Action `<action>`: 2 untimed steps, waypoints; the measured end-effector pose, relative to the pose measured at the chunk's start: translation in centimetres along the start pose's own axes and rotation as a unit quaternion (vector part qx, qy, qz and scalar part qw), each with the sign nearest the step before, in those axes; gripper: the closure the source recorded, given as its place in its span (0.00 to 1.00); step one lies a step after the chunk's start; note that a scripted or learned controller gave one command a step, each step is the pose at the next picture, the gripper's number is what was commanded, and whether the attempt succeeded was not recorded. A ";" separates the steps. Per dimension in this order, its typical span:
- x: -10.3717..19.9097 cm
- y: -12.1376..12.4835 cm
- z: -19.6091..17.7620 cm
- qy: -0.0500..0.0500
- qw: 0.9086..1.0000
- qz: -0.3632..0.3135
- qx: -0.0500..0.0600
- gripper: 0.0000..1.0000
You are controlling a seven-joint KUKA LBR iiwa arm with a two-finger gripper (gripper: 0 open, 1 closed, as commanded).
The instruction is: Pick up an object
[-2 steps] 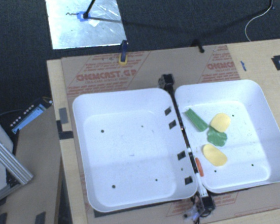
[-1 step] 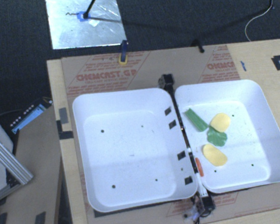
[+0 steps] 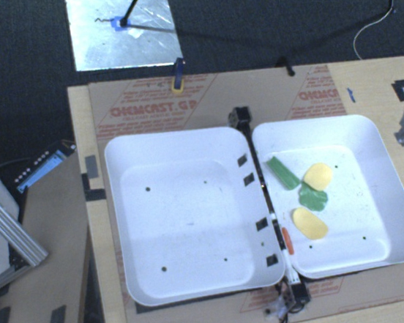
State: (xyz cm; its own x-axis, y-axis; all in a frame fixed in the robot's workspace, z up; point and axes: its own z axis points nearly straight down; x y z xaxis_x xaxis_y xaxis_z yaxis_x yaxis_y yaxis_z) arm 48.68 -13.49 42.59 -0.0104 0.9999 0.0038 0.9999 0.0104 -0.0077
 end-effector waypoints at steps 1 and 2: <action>-2.3 7.7 -0.7 -0.003 1.000 0.003 -0.006 1.00; -7.2 16.1 0.8 -0.003 1.000 0.005 -0.005 1.00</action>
